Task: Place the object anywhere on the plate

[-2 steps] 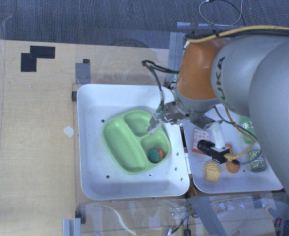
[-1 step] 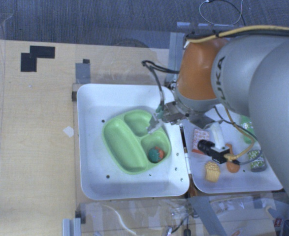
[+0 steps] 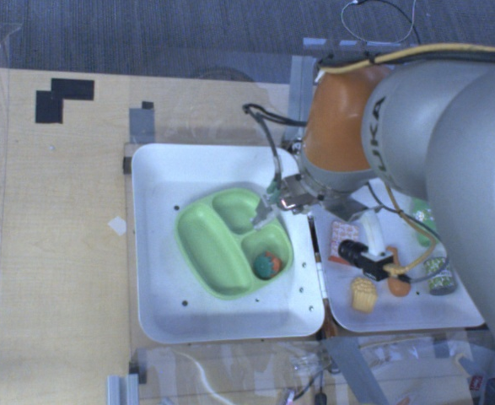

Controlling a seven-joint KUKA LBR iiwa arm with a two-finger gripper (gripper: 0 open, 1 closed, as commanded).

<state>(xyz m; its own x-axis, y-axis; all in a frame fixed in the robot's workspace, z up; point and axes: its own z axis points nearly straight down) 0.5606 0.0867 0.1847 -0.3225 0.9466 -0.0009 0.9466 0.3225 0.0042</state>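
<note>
The green divided plate (image 3: 217, 256) is sat in the left white bin (image 3: 158, 226), and the small teal-and-orange object (image 3: 266, 265) is already parked in the plate's lower-right compartment. The gripper (image 3: 268, 207) is hung over the upper-right compartment's rim. Whether it's opened or anything is held can't be told, tbh. A yellow corn-looking toy (image 3: 363, 294) is seen in the right bin (image 3: 416, 315).

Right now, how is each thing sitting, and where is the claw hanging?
Green three-part plastic plate: flat in the left white bin, with a ball in it.
Small teal-and-orange ball: resting in the plate's lower right compartment.
Claw: hanging over the plate's upper right compartment, apart from the ball.
Yellow knobbly toy: lying in the right white bin.
</note>
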